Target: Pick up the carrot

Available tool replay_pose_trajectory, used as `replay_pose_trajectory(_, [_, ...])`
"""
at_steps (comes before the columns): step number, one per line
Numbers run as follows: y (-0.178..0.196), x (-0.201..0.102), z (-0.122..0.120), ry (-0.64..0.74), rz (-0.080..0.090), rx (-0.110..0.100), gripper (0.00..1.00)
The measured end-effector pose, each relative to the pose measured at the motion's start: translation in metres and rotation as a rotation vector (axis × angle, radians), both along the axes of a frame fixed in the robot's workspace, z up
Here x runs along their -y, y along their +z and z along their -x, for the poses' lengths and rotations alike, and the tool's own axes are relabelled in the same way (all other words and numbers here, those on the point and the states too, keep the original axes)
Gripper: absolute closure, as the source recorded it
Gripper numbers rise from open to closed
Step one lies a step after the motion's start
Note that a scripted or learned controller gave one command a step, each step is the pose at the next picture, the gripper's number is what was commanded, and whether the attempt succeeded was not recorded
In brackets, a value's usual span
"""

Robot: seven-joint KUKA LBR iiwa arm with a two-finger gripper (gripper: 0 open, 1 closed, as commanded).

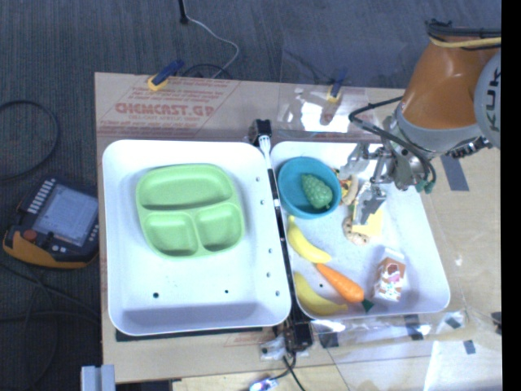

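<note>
The orange carrot (pixel 340 283) lies in the right bin (pixel 430 255) near its front edge, its green end pointing right, resting partly across a yellow banana (pixel 316 299). My gripper (pixel 369 205) hangs over the middle of the right bin, above and slightly right of the carrot and well apart from it. Just under the gripper lie a small yellow block and a cookie-like piece (pixel 361 230). Nothing from the bin is seen in the gripper.
A blue bowl (pixel 298 194) with a green bumpy item (pixel 317 190) stands at the right bin's back left. A second banana (pixel 307 246) lies left of the carrot, and a small carton (pixel 391 277) right of it. The left bin (pixel 122 292) holds a green divided plate (pixel 191 206).
</note>
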State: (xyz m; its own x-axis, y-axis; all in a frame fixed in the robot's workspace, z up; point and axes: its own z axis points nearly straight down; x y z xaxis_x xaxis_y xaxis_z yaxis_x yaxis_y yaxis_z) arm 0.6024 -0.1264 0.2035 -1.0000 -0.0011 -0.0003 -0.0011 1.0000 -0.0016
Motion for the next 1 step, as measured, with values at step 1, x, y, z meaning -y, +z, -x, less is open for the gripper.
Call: replay_pose_trajectory(1, [-0.0221, -0.0397, 0.0841, 0.027, -0.002, -0.006, 0.00])
